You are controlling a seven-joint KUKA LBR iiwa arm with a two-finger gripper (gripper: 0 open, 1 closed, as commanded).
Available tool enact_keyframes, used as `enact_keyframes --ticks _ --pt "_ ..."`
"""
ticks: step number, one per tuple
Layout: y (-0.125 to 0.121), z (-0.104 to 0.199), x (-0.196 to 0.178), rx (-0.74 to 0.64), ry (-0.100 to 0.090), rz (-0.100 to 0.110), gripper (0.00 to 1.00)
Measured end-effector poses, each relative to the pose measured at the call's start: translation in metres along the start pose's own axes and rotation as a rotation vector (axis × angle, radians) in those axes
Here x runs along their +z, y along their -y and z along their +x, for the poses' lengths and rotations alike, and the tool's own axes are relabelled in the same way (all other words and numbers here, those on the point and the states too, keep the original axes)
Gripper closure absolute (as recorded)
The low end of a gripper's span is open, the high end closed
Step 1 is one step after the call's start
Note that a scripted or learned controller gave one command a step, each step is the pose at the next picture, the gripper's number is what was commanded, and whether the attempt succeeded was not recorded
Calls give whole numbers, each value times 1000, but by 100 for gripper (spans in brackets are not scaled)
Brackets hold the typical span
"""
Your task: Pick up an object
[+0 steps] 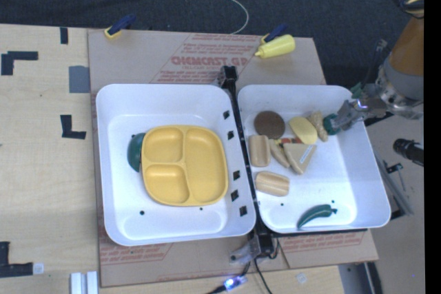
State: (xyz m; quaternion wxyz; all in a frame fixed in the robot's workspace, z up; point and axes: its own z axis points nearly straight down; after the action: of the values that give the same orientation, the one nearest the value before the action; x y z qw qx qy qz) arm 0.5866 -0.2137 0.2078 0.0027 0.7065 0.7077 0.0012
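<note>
The right bin (366,169) holds several toy foods. A brown disc (269,124) lies at its far left, with a yellow round piece (302,129) beside it. Nearer the middle are a tan block (259,150), a tan loaf (272,183) and a pale wedge (299,157). A green pepper (316,215) lies near the front rim. My gripper (335,122) hangs low over the bin's far right part, its tip next to a small tan piece (318,123) just right of the yellow round piece. Nothing is visibly held.
The left bin (110,148) holds a yellow divided plate (185,165) with a dark green thing (136,151) partly under its left edge. A yellow clamp (277,46) and a blue-yellow clip (118,26) sit on the cardboard behind the bins. The arm (403,72) stands at the right.
</note>
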Motion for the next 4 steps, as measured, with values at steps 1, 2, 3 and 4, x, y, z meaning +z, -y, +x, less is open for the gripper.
enact_keyframes --ticks 1,2,3,4 --pt "-1 0 -18 0 -2 4 100" --pt "-6 54 -7 -4 -4 7 100" --pt "-13 112 -18 -6 -4 6 100" --pt "-30 172 -17 -7 -4 6 100"
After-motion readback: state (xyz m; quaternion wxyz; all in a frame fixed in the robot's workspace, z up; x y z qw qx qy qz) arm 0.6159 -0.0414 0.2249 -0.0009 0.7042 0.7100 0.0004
